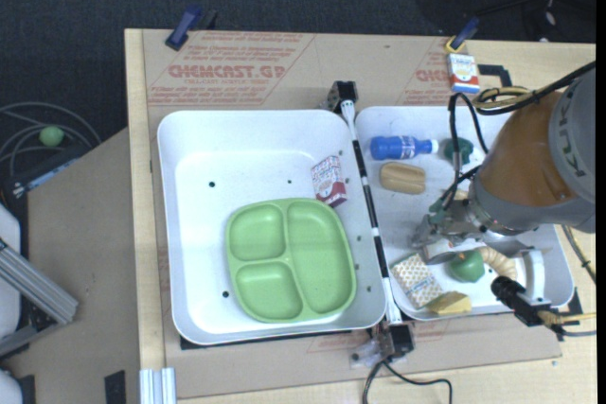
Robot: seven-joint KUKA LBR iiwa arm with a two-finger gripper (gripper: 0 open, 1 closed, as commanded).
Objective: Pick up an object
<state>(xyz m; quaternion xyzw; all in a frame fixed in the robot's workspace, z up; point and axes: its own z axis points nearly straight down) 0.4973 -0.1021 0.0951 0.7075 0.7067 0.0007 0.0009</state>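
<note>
Nearest me, along the right bin's (pixel 561 290) front edge, I see a yellowish wedge (pixel 449 303) and a checkered packet (pixel 415 276). My gripper (pixel 443 237) hangs low just behind them; I cannot tell whether its fingers are apart or together, since the wrist and cabling mask them. A green round object (pixel 466 267) sits just beside the gripper, toward me and slightly right, and I judge it the closest candidate. A tan oval block (pixel 403 177) and a blue bottle (pixel 401 148) lie farther back. The green divided tray (pixel 287 257) fills the left bin (pixel 189 156).
</note>
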